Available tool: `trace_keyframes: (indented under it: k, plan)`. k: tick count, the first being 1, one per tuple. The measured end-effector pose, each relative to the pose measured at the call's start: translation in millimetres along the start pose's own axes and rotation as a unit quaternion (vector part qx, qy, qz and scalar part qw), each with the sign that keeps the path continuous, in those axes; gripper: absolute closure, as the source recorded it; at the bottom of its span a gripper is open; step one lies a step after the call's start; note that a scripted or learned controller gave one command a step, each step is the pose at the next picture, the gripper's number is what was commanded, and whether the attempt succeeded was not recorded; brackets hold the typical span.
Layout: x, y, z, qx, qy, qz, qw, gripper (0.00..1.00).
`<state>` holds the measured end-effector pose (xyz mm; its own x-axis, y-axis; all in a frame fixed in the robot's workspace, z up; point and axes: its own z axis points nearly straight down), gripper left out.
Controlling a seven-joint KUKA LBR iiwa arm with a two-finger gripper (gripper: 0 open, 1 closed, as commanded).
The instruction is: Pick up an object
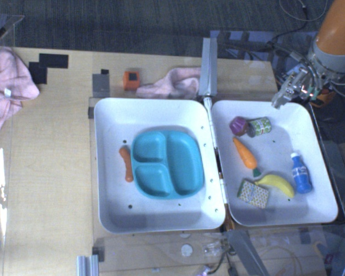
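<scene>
Near the desk's left edge, pink cloth (8,85). In left bin (103,211): small orange sausage (126,164) beside blue divided tray (165,163). In right bin (322,209): purple-capped can (252,126), carrot (245,153), patterned sponge (253,194), banana (278,183), blue bottle (301,173). Over that bin's far right corner, pincer (288,92), holding nothing; finger spread impossible to tell.

single fixed overhead camera, looking down at a slant, mid distance, both white bins side by side, left bin (103,171), right bin (322,200), wooden bench (46,171) around them, arm (336,25) entering at upper right corner
</scene>
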<state>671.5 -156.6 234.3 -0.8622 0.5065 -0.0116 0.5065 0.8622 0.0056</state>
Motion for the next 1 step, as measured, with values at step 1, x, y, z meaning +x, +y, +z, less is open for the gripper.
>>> trace_keyframes:
  k: [1]
  plan:
    - [-1.8,2.6,-14.2,-0.003,-0.005,-0.001,1.0000,1.00]
